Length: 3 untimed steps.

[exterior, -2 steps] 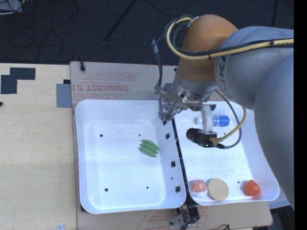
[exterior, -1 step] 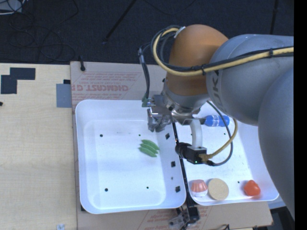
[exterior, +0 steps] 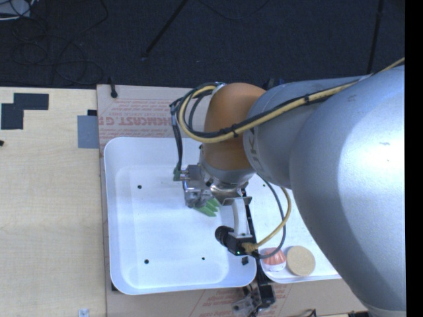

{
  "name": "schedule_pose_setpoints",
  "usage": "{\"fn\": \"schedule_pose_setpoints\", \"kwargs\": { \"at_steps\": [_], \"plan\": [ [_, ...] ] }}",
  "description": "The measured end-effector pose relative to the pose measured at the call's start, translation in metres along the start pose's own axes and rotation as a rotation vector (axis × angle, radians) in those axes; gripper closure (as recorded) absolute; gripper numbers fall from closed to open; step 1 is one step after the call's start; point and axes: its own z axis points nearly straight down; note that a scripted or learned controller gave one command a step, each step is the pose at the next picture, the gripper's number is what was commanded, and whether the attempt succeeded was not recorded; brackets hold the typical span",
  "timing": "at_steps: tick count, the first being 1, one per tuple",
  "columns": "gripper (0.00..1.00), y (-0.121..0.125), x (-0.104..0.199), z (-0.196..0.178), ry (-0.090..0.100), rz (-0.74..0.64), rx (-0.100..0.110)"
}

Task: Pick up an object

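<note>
At the near edge of the surface (exterior: 53,243), we note a round tan disc (exterior: 301,261) and a small red-and-white object (exterior: 274,260) lying side by side in the near corner of the right bin (exterior: 310,277). The arm (exterior: 344,170) passes above them from the right.

Further in, the gripper (exterior: 200,197) hangs low over the left bin (exterior: 125,269), near its right wall. A small green object (exterior: 211,207) lies directly at the gripper's underside, on its near side. We cannot tell whether the gripper touches it or merely hovers above it. Its long axis is too hidden to judge.

We judge that the coming move turns on this closeness: a short descent, no sideways travel.

Beyond the bins, the surface is pale wood with cardboard beneath the bins; dark carpet and cables lie at the far side.
</note>
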Motion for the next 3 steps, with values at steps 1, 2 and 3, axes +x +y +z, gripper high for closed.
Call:
{"fn": "schedule_pose_setpoints", "kwargs": {
  "at_steps": [1,2,3],
  "plan": [
    [1.0,0.06,0.054,-0.062,0.005,-0.002,-0.019],
    [1.0,0.085,0.112,-0.124,0.005,-0.003,-0.018],
    [1.0,0.083,0.111,-0.107,-0.001,-0.004,-0.008]
  ]
}}
